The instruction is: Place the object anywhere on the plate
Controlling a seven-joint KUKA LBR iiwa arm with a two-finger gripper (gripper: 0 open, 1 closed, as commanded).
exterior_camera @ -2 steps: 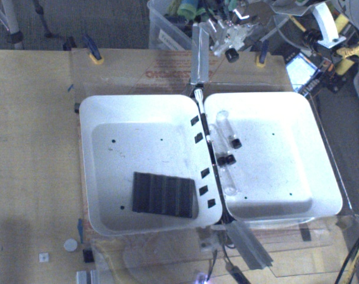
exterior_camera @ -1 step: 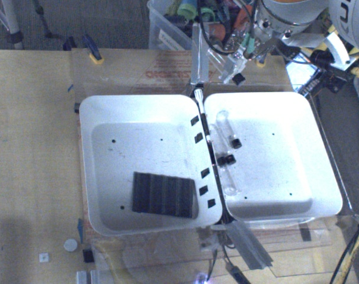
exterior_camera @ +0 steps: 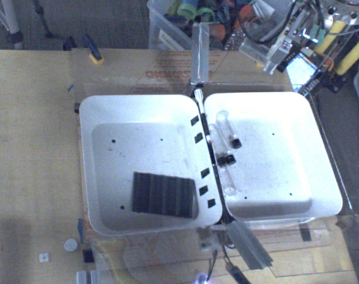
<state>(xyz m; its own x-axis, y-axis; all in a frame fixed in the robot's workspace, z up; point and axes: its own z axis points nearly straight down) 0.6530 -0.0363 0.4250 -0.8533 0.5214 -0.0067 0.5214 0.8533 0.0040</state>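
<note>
2 white bins sit side by side: the left bin (exterior_camera: 85, 158) and the right bin (exterior_camera: 321, 158). In the left bin's near part lies a dark ribbed slab (exterior_camera: 163, 195), probably the plate. A clear tube-like object with black fittings (exterior_camera: 227, 152) lies along the right bin's left wall, well apart from the plate. The pick seems not yet begun; next comes a reach to that object, awkwardly close to the wall. The gripper's opening cannot be told.

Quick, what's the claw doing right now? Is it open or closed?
Claw: cannot be told from this picture.
The clear object lies in the right bin, beside the divider.
</note>
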